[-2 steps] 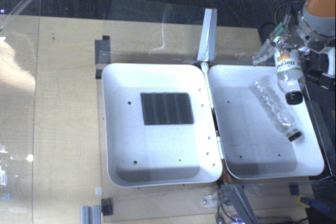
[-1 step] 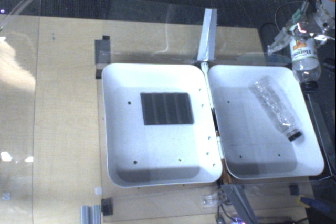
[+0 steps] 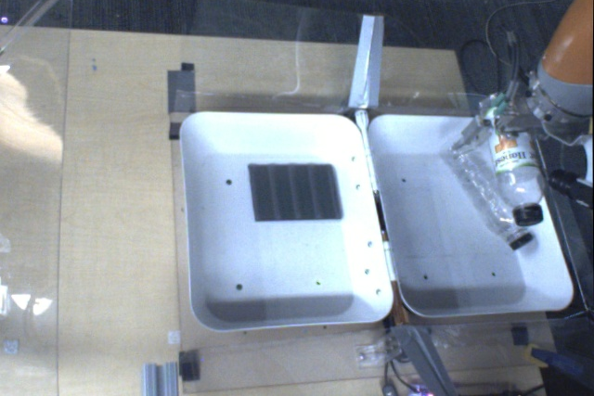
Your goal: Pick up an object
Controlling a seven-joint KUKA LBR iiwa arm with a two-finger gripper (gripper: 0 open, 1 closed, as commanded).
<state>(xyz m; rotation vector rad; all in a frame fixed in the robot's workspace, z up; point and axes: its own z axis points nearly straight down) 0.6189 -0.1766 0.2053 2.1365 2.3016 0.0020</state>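
**Arm over the right bin, bottle among the clear plastic**

At the near edge of the bench [image 3: 102, 199], some metal fittings and cables [image 3: 418, 371] sit just below the gap between the two bins. The left bin [image 3: 209, 292] takes up the middle of the bench; on its floor lies a dark, ribbed rectangular pad [image 3: 294, 192], flat and roughly central, apart from every wall. Touching this bin along a shared edge is the right bin [image 3: 436, 292], whose near half is bare white floor. Toward its far right side lies a clear plastic bottle [image 3: 515, 172] with a white label and a dark cap pointing to the near side, beside a crumpled piece of clear plastic [image 3: 475, 167]; a small dark piece [image 3: 521, 240] rests just near of the cap. Over the bottle's far end hangs the tool [image 3: 506, 111], with the grey arm and its orange band [image 3: 571, 42] rising to the right. Whether the tool is spread or pressed together cannot be told, since glare and clear plastic blur it. Beyond the bins, a metal strip [image 3: 367, 60] runs away from their shared corner
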